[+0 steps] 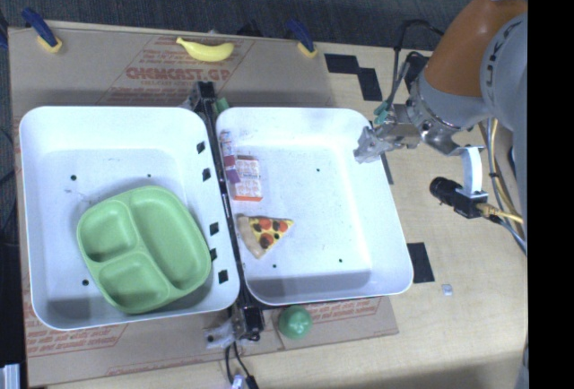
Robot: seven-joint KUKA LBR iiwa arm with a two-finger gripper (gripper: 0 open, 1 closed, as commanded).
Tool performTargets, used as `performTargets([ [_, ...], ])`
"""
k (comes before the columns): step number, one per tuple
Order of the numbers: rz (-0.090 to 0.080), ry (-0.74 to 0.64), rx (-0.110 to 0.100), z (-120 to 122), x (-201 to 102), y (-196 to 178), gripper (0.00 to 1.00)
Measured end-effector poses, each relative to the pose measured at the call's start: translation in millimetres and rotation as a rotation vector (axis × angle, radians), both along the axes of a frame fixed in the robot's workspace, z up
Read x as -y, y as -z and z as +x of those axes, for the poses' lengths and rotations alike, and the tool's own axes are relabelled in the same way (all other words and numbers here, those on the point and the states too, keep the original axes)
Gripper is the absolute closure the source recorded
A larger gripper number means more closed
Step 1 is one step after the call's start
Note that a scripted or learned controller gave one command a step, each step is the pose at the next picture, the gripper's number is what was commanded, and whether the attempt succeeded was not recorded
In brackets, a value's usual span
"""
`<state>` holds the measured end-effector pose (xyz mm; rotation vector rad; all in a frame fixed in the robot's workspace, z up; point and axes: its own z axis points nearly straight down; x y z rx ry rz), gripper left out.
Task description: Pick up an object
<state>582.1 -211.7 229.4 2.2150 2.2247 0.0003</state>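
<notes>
Flat plastic by the look of it, the pizza slice (263, 233) lies in the right bin (359, 266) near its left wall, probably light and stiff, best pinched across its edges, while the gripper (368, 148) hovers empty over the bin's right rim.

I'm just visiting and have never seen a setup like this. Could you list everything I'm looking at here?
Bins: two, white, side by side on the bench.
Divided plate: one, green, in the left bin.
Pizza slice: one, yellow and red, right bin, near its left wall.
Packet: one, white and red, right bin, above the pizza slice.
Banana: one, yellow, on the cardboard behind the bins.
Ball: one, green, in front of the right bin.
Clamps: two, blue, at the cardboard's far edge.
Arm: one, grey and orange, at right.
Gripper: one, at the right bin's right rim.
</notes>
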Motion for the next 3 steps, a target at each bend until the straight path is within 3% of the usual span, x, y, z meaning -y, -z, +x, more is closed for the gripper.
performTargets([
  [1,0.001,0.000,-0.003,-1,0,1,0.00],
  [2,0.002,-0.002,-0.005,-42,-1,138,0.00],
  [3,0.003,-0.002,-0.001,73,-39,137,0.00],
])
